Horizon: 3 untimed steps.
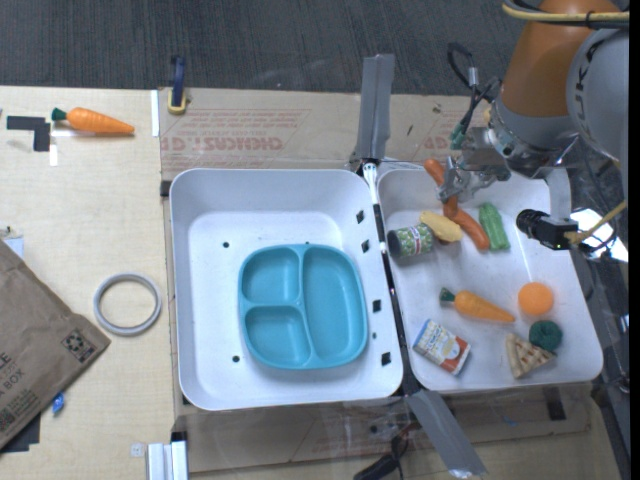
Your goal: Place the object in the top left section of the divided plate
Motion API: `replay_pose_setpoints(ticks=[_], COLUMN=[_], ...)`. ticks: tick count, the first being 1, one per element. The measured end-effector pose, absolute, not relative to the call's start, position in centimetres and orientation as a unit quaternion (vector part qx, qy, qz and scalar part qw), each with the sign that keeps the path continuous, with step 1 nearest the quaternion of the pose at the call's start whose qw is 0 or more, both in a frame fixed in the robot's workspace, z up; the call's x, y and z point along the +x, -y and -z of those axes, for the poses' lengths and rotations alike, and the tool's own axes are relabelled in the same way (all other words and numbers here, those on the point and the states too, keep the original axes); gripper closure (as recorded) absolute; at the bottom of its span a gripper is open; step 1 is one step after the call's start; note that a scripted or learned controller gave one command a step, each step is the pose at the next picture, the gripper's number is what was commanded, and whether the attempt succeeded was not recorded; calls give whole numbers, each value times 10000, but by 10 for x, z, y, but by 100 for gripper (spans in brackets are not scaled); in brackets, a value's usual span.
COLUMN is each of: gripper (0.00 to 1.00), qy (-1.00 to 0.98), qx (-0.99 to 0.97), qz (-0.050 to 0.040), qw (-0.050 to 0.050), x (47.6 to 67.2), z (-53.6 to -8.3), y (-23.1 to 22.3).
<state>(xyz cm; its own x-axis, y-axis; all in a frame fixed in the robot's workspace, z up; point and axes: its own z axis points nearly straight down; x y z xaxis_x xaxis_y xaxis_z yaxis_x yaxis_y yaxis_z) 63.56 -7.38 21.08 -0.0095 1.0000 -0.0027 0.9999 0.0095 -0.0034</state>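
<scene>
A teal divided plate (331, 308) lies in the left bin (210, 268); its top left section (271, 274) holds nothing. My gripper (455, 190) hangs low over the far end of the right bin (580, 363), right above a long orange-red piece (472, 227) and beside a small red-orange piece (433, 170). Close by lie a yellow piece (441, 227), a green pod (493, 225) and a tipped can (411, 241). Nearer the front are a carrot (478, 306), an orange ball (536, 297), a dark green lump (545, 333), a sandwich wedge (525, 356) and a small carton (441, 346).
The grey arm with its orange band (560, 38) comes in from the upper right, over the right bin's far corner. On the bench left of the bins lie another carrot (95, 121), a tape ring (127, 302) and a cardboard box (35, 353). A blue clamp (177, 83) stands at the back.
</scene>
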Motion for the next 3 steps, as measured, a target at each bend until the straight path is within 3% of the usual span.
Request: replay_pose_setpoints(ticks=[1, 2, 3], gripper=[100, 100, 100], qy=[6819, 6599, 6763], qx=[-7314, -7513, -7366], qz=[-15, -16, -19], qw=[10, 3, 2], x=[551, 639, 574], z=[-245, -200, -288], y=[39, -17, -43])
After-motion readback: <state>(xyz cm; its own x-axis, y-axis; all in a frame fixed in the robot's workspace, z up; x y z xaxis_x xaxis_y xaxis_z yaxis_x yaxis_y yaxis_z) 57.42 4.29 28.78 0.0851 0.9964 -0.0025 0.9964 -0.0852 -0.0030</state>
